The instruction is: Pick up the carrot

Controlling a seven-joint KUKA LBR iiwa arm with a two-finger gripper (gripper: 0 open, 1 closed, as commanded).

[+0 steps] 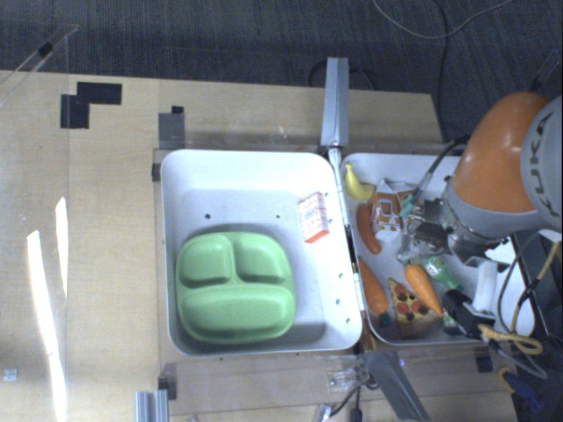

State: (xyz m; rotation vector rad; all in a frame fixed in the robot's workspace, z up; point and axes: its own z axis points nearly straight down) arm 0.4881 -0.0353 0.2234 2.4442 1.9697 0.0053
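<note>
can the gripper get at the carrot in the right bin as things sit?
Probably yes. The carrot lies on top of the clutter in the right bin, its upper side uncovered, and the gripper hangs just above it. The pizza slice and other toys press close, so a clean pinch isn't certain.

Two bins side by side on the bench (106, 262), divider post (336, 104) standing at the far end between them. In the left bin (255, 170), a sectioned tray (235, 286) lying toward the near left corner; a small carton (314, 217) leaning against the right wall, farther back. In the right bin (396, 161), a banana (354, 184) at the far left corner, a sausage (368, 230) just nearer, another carrot-like piece (373, 290) nearer still along the left wall. Right of that, a pizza slice (407, 306) at the near edge, the carrot (423, 288) lying just beside it on its right. Arm (506, 165) reaching in from the right, gripper (420, 236) over the bin's middle, just beyond the carrot.
</note>
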